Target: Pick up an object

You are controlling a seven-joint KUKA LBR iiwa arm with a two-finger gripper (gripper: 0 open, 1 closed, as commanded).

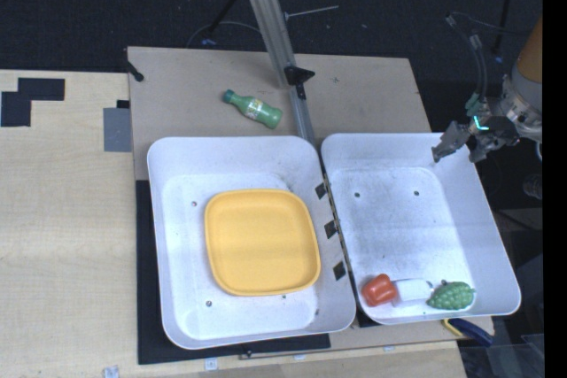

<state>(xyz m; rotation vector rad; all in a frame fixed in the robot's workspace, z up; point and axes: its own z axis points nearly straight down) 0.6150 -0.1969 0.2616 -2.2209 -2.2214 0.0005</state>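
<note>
My gripper [462, 146] hangs over the far right corner of the right bin [399, 217], its two dark fingers spread apart with nothing between them. At that bin's near edge lie a red pepper [379, 289], a small white piece [413, 289] and a bunch of green grapes [451, 296], all well below the gripper. A yellow square plate [261, 241] rests in the left bin [177, 190].
A green bottle [252, 108] lies on the board behind the left bin. A slanted aluminium post [276, 22] rises behind the bins' divide. Black clips [328, 226] join the two bins. Cables hang at the far right by the arm.
</note>
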